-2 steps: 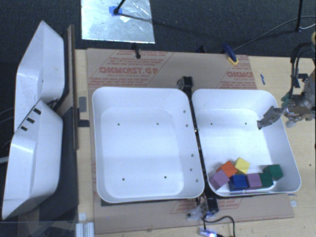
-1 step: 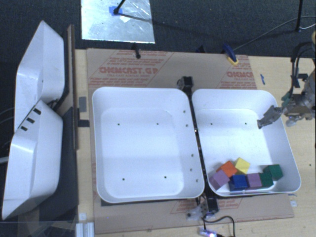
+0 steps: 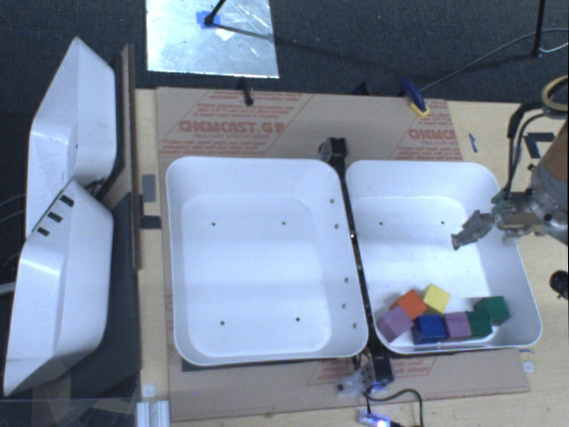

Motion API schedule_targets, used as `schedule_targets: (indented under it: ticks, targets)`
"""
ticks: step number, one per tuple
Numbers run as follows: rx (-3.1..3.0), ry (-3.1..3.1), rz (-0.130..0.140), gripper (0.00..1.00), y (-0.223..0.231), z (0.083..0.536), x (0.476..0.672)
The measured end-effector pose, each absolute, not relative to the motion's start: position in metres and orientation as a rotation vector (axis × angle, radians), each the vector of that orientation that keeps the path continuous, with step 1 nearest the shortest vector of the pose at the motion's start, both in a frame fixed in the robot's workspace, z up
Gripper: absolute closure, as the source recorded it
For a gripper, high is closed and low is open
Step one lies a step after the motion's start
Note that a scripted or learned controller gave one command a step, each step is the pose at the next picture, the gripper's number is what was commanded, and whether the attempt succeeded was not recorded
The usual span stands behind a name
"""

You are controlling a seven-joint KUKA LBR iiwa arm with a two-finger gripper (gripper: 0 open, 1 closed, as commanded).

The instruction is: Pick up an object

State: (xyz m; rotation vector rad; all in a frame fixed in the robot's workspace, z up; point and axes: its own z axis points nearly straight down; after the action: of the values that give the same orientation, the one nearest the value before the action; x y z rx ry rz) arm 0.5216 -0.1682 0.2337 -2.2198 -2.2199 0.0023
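While our gripper (image 3: pixel 464 237) hangs over the right bin (image 3: pixel 418 185) near its right wall, we cannot tell how it is set. Outward from it, the blocks huddle toward the view's bottom edge, in the bin's near corner: yellow block (image 3: pixel 436 297) and orange block (image 3: pixel 411 303) nearest, green block (image 3: pixel 491 310) rightmost.

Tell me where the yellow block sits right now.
The yellow block lies in the right bin, near its front edge, at the top of the block cluster, touching the orange block.
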Motion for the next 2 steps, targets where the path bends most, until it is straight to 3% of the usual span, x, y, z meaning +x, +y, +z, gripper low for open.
schedule_targets:
  ticks: [2]
  targets:
    - [-2.219,-2.22,0.002,0.0,-0.162,0.144,0.516]
